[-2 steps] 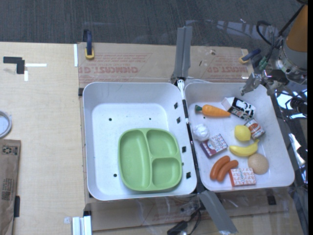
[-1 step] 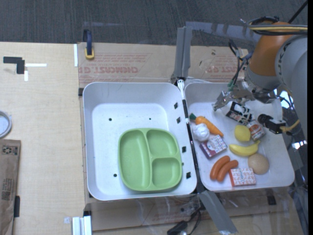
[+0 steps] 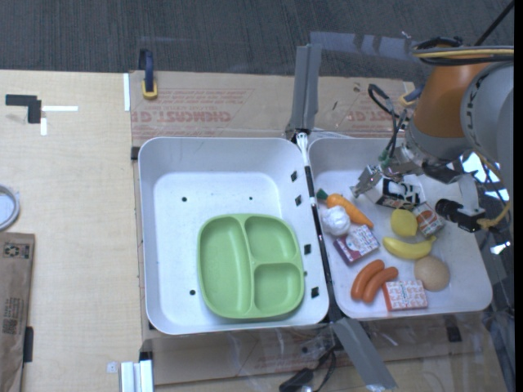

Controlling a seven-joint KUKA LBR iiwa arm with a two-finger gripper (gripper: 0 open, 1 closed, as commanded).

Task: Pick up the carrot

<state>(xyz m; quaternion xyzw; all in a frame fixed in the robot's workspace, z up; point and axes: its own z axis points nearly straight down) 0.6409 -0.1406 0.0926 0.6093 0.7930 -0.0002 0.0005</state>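
The carrot, orange with a small green top, lies on its side in the right bin, near the bin's left wall. A white garlic-like piece touches its lower left side. My gripper hangs over the back middle of that bin, up and to the right of the carrot and a short gap away from it. The wrist and cables cover much of the gripper.
Crowding the right bin are a maroon packet, a lemon, a banana, a small can, two sausages, a red-and-white box and a tan egg-shaped piece. A green divided plate lies in the left bin.
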